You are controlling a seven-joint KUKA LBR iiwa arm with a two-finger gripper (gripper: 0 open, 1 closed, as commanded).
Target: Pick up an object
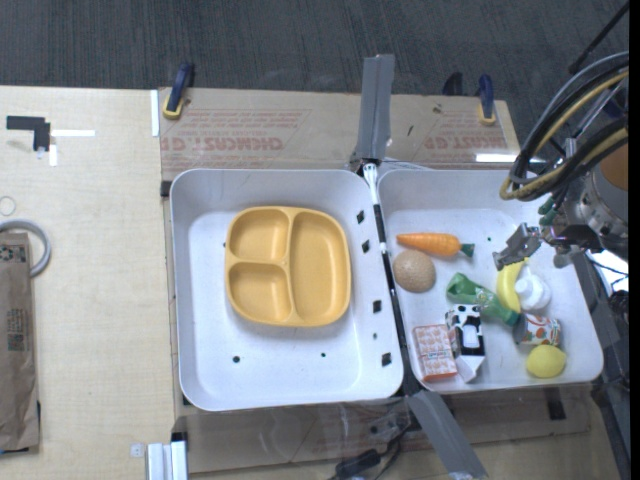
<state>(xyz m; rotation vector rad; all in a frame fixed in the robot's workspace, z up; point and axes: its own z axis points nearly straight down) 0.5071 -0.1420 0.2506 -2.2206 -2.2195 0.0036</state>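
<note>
The left bin (190, 268) carries a yellow divided plate (289, 266) near its middle, with bare white floor all round it, widest along the near edge and the left wall. The right bin (440, 193) is the crowded one: its far strip under the back rim is open, while the near half is packed almost wall to wall.

Both bins sit on a cardboard sheet (300, 128) clamped at the back, on a pale wooden table (80, 268) that runs off to the left; dark carpet (250, 18) lies beyond.

In the right bin a carrot (428, 242) lies with its long axis across the bin, green top toward the right. Just below it is a brownish round fruit (414, 271). A banana (508, 286) stands nearly end-on toward the camera, beside a green packet (478, 297), a white bottle (533, 294), a lemon (545, 362), a cow-patterned carton (467, 336) and a red-and-white box (435, 353) at the near edge.

The gripper (520, 245) hangs over the right side of that bin, right above the banana's upper end. I cannot tell from here whether its fingers are spread or closed, nor whether they touch the banana.
</note>
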